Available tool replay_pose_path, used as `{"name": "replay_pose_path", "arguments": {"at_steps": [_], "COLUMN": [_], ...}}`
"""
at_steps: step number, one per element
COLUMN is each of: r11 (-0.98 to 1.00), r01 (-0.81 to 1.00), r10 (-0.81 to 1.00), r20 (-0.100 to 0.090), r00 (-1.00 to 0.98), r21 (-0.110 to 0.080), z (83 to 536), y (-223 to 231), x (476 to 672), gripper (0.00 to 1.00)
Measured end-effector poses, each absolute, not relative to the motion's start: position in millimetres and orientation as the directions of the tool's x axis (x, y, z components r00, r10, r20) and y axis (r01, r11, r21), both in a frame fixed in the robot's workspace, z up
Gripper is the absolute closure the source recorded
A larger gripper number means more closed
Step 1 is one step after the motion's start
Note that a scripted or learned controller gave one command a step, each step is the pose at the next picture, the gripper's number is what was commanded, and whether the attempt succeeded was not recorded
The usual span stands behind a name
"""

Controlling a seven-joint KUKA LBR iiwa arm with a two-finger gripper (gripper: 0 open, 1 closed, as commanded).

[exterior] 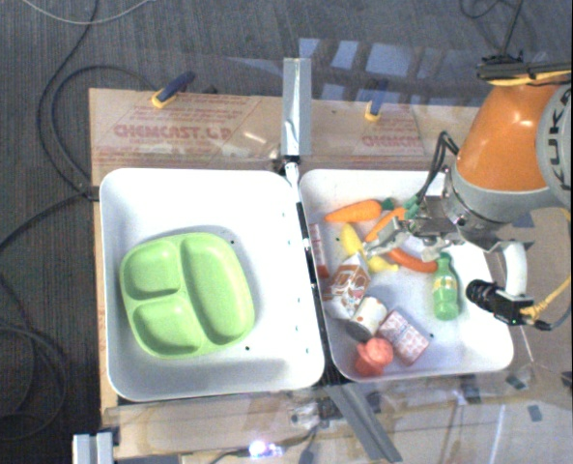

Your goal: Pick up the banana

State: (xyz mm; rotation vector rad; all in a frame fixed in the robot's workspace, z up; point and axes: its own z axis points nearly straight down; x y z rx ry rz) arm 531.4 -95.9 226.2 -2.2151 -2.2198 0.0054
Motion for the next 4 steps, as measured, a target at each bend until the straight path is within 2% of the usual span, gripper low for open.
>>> {"name": "replay_pose_path", "arguments": {"at_steps": [1,2,3,4], "r11": [0.046,0.062,0.251,0.371], "r01": [0.999,0.998,0.968,0.929], "r10": [0.999,0.998,0.968,0.929], "r20": [0.001,-0.001,-0.011,-0.01], "r00": [-0.046,-0.062,-0.251,-0.371], "r21": [-0.006,-0.004,0.019,0.008], "z": [130.9,231.3,108.6,89.4], "y": [-107.6,-160.1,-124.9,-107.2], "x": [585.0,619.1,593.0,602.4], "gripper": [0.0,0.0,0.0,0.0]}}
